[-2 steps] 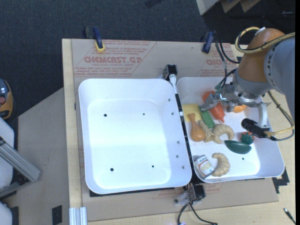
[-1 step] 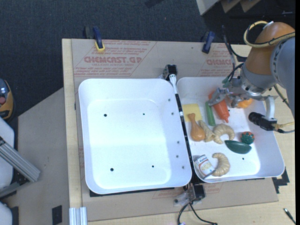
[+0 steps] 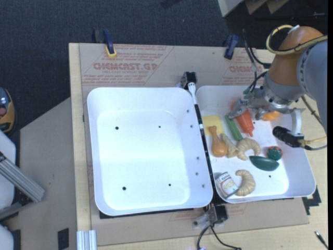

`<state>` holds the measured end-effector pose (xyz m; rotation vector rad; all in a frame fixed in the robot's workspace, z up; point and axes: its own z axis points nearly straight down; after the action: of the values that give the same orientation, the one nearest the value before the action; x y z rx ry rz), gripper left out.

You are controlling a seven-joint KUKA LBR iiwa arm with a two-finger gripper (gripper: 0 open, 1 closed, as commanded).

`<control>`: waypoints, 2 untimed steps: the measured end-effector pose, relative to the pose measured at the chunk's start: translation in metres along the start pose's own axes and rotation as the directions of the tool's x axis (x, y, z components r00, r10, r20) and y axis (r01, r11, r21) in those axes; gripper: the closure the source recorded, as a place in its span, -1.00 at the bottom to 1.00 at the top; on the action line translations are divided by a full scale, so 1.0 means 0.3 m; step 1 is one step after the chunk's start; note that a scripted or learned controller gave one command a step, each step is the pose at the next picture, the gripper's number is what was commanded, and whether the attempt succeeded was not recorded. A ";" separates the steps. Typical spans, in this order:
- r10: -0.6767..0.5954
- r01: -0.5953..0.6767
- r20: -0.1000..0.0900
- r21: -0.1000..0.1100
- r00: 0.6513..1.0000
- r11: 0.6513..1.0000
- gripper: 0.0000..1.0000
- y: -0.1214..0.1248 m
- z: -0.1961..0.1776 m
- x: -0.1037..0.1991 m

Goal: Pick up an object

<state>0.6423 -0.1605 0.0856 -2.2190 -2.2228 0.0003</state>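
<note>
The grey KUKA arm with its orange band reaches in from three o'clock, and its two-finger gripper (image 3: 243,110) hangs low over the upper part of the right shallow white bin (image 3: 296,184). Whether it is open or closed cannot be told from this slant.

Just under the gripper lies a small orange-red carrot-shaped toy (image 3: 245,122), touching a slim green pod-shaped toy (image 3: 233,128) at its seven o'clock. The carrot looks the likeliest target. I judge it light, stiff moulded plastic, smooth and somewhat slippery, not fragile; its taper suggests taking it across the thicker middle, since a pinch near the tip could squeeze it out.

Towards six o'clock of it sit a tan croissant-shaped toy (image 3: 248,148), a brown drumstick-shaped toy (image 3: 218,145) and a yellow block (image 3: 212,122). A dark green leaf-shaped toy (image 3: 264,163) and a small red-and-green strawberry-like toy (image 3: 274,152) lie at five o'clock, a second tan croissant (image 3: 245,181) near the bin's lower edge. These crowd the carrot, so neighbours may be nudged.

The left shallow white bin (image 3: 99,139) lies at nine o'clock.
</note>
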 end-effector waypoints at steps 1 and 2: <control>0.002 -0.002 0.001 -0.001 1.000 1.000 -1.00 -0.038 -0.001 0.028; 0.000 0.000 0.001 -0.001 1.000 1.000 -1.00 -0.031 -0.002 0.085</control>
<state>0.6329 -0.1349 0.0863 -2.2198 -2.2242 -0.0005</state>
